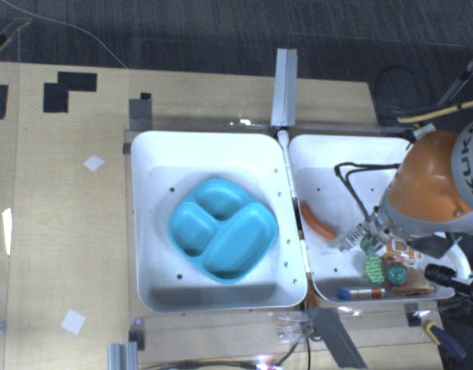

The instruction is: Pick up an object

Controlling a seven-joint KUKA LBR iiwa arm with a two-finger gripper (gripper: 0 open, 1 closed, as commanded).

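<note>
- Two white bins are set side by side on the table [59,230].
- A blue divided tray [223,228] is seen lying in the middle of the left bin [152,168].
- The arm [437,179] is reached into the right bin [329,156] from the right.
- The gripper [358,237] is lowered near the bin's near side; whether it is released or clenched cannot be told.
- An orange carrot [318,222] is laid just left of the gripper.
- A green ball [374,268], a marker [360,292] and other small items are crowded along the near edge, partly hidden by the arm.
</note>
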